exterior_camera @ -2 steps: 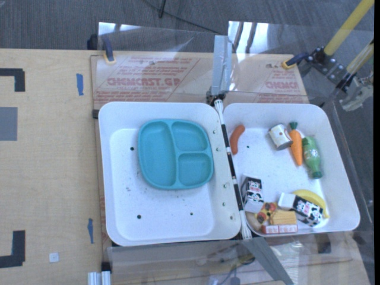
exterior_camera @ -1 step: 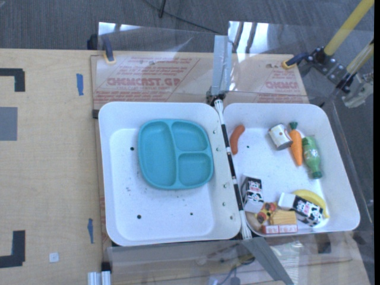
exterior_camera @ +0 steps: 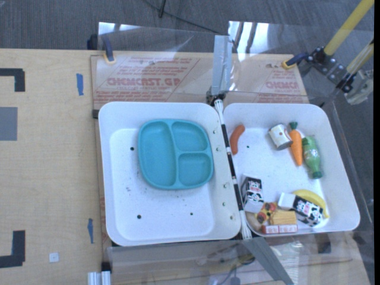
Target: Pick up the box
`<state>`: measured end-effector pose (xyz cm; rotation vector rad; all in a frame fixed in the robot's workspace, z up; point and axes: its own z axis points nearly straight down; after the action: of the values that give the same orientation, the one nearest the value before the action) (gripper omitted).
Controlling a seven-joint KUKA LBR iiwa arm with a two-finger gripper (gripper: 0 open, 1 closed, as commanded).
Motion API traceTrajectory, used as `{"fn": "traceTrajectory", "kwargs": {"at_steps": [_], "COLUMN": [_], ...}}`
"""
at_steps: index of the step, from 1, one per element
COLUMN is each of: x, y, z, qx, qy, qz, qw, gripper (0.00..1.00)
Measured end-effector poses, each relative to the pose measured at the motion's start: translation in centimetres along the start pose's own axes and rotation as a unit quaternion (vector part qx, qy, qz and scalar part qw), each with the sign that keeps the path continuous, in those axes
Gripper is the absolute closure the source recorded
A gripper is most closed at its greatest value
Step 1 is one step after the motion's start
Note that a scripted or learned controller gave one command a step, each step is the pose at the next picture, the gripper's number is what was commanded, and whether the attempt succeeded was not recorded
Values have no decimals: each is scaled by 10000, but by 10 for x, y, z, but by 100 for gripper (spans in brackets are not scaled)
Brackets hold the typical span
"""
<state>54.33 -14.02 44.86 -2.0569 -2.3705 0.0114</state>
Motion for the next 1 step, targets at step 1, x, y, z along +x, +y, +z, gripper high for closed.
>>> {"fn": "traceTrajectory", "kwargs": {"at_steps": [1], "x": [-1], "y": [2], "z": [-8], "qx": [2], "qy": [-10], "qz": [-2], "qw": [10000], "gripper": [100]}}
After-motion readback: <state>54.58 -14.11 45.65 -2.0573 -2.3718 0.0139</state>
